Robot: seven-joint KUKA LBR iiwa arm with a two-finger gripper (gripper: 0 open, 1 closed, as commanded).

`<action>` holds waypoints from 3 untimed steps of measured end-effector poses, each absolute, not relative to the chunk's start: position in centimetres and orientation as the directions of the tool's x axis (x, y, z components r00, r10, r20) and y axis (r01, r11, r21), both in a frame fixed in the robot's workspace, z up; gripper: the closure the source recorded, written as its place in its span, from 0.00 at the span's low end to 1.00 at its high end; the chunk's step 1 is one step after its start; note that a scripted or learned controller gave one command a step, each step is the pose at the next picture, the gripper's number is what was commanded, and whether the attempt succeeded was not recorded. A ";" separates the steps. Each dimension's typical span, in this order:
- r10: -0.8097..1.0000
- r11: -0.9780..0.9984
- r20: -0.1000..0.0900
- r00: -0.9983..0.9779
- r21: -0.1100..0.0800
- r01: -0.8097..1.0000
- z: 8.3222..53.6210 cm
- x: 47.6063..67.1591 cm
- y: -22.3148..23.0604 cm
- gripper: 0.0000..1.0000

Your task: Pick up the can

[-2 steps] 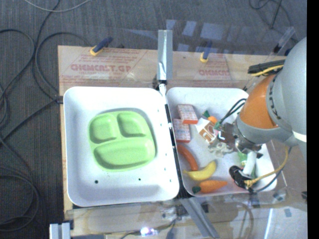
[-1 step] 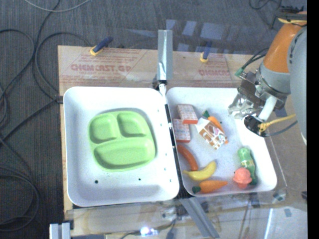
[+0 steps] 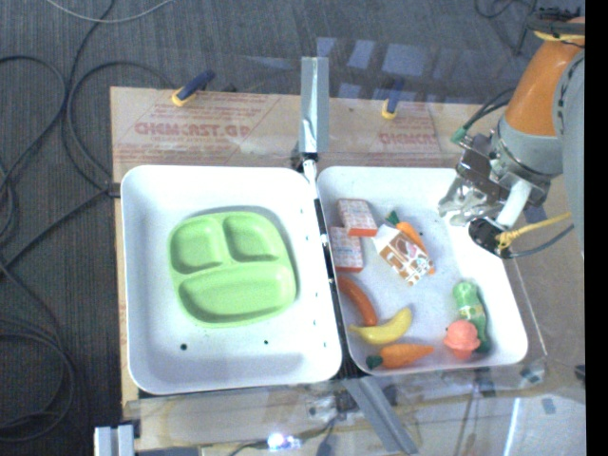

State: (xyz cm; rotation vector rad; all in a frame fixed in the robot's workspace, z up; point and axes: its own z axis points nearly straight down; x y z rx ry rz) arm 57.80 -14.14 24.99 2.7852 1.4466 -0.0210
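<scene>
One claw: the gripper (image 3: pixel 463 204) is hanging over the upper right corner of the right bin (image 3: pixel 429 177), just inside its rim; whether it is open or closed, I cannot tell.
Arm: the orange-banded wrist is reaching in past the right bin's upper right corner.
Can: what I am taking for the can (image 3: pixel 356 217), a small red-and-white piece, is lying in the right bin's upper left part, well apart from the claw.
Lookalike: a second red-and-white piece (image 3: pixel 345 250) is lying just below it against the right bin's left wall; which of the two is really the can is staying uncertain.
Between: a carton (image 3: pixel 405 256) is sitting near the right bin's middle, between the claw and the can.
Elsewhere: a banana (image 3: pixel 385 327) and a carrot (image 3: pixel 407 354) are lying along the right bin's lower edge.
Done: nothing is looking finished; the can is resting on the right bin's floor.
Left: crossing the right bin leftward, descending, gripping and lifting are all, in my judgement, waiting.
</scene>
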 end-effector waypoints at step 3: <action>0.818 -0.574 -0.034 0.574 -0.008 0.819 27.4 57.7 -14.3 1.00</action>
